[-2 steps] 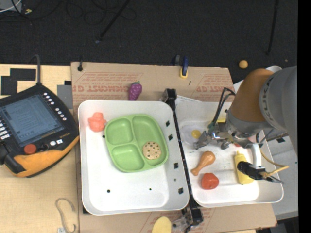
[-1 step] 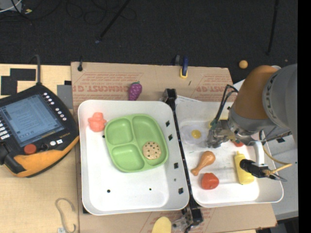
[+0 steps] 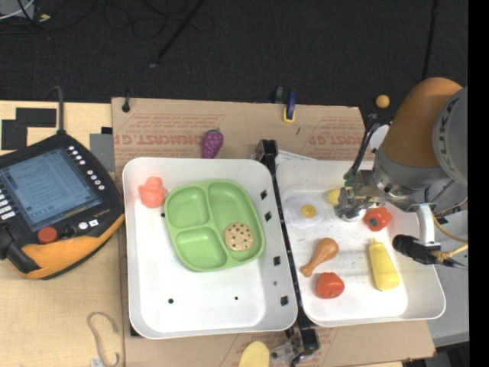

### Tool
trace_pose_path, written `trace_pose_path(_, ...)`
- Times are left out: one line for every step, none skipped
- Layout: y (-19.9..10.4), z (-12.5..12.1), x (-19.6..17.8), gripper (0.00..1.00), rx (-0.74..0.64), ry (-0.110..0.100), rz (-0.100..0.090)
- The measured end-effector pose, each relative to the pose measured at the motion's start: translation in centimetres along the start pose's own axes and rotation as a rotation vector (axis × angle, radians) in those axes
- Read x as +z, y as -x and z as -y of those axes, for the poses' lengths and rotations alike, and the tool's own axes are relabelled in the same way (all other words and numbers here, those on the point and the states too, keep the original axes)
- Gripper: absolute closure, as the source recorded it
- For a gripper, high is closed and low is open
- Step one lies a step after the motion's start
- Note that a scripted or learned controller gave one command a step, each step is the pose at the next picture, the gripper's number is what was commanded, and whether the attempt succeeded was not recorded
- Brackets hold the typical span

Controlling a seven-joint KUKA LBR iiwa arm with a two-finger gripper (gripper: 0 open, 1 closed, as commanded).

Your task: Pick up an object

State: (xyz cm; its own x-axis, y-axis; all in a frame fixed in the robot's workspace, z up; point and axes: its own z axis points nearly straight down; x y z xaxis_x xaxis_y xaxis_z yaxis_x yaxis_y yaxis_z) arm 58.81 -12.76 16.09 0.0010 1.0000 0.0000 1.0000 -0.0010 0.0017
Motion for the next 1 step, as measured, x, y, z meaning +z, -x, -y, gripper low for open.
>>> trace_pose_path(-0.69,0.27,-5.90,1.00,-0.001,0.001,0.000)
